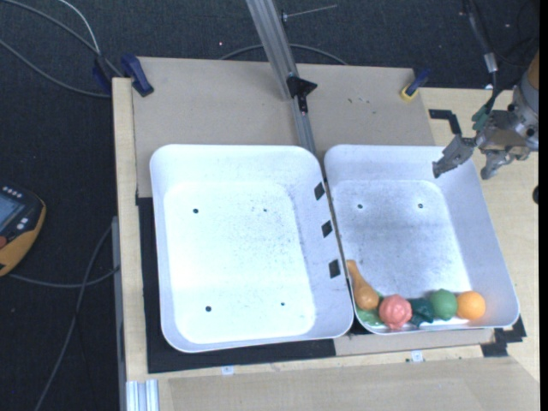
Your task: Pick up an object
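Note:
Along the right bin's (402,229) near edge lies a row of small objects: an orange carrot-like piece (360,288), a pink ball (395,310), a green object (443,303) and an orange ball (471,305). My gripper (471,161) hovers above the far right corner of that bin, well away from the objects. Its two fingers are spread apart and hold nothing.
The left bin (231,247) lies beside the right one, joined by black clips (326,227). A metal pole (274,41) slants down to the far gap between the bins. Clamps (137,75) hold the board's far corners. A handheld device (17,217) sits at the left edge.

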Available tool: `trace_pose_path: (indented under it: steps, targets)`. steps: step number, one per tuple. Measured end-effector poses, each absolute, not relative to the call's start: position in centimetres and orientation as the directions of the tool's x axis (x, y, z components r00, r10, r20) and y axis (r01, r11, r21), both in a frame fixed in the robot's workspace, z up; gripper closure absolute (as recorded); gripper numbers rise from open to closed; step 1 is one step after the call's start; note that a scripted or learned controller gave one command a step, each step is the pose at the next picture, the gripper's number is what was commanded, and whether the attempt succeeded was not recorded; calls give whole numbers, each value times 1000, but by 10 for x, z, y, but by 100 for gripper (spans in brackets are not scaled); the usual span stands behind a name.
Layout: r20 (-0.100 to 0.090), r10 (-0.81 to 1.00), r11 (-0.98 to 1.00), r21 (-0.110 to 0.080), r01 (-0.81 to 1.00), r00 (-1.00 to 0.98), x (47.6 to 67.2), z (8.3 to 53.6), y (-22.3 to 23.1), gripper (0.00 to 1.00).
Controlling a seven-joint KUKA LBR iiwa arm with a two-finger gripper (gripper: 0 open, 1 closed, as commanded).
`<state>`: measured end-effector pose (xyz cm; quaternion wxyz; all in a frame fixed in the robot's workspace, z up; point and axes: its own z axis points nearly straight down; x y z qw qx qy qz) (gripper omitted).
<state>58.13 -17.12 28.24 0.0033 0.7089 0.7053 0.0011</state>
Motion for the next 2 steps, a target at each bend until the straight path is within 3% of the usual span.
trace_pose_path:
  steps: [1,2]
  targets:
    - [-2,1000,-1,10,1000,1,553,401,-181,0]
    - [-2,1000,-4,7,1000,4,487,449,-215,0]
